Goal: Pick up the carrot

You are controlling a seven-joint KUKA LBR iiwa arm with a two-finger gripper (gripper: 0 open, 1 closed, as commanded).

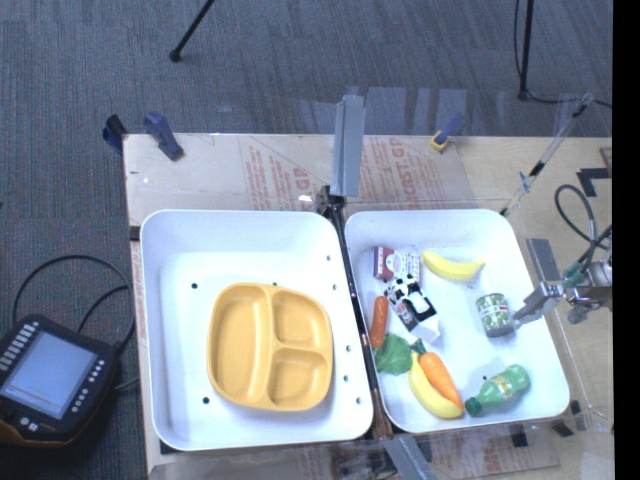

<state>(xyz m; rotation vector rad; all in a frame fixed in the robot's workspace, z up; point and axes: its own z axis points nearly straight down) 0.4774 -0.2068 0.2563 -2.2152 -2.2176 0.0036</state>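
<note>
Two shallow white plastic bins sit side by side on the bench. The left bin [165, 268] holds a yellow-orange divided plate with three compartments [270, 346], lying flat near its middle.

The right bin [500, 230] carries the clutter. The task's thing – the orange plastic carrot with a green leafy top [437, 375] – lies in the lower-left part of this bin, slanting from upper left to lower right, its leaves [396, 354] toward the bin's left wall. It rests across a yellow plastic banana [428, 396] that curves beneath it, touching it. Just above the leaves, along the left wall, lies a slim orange-red sausage-shaped toy [379, 321], nearly upright in the view. Beside that is a small black-and-white carton with a cow pattern [412, 303], tilted, and above it a red and white box [397, 262]. A second yellow banana [452, 266] lies near the bin's upper middle. A small green-labelled tin can [493, 314] stands toward the right side, and a green plastic bottle [498, 389] lies on its side in the lower-right corner, near the carrot's tip but apart from it.

The grey gripper [530, 308] reaches in over the right rim, close beside the tin can and well apart from the carrot – whether its jaws are apart or together, I cannot tell
</note>
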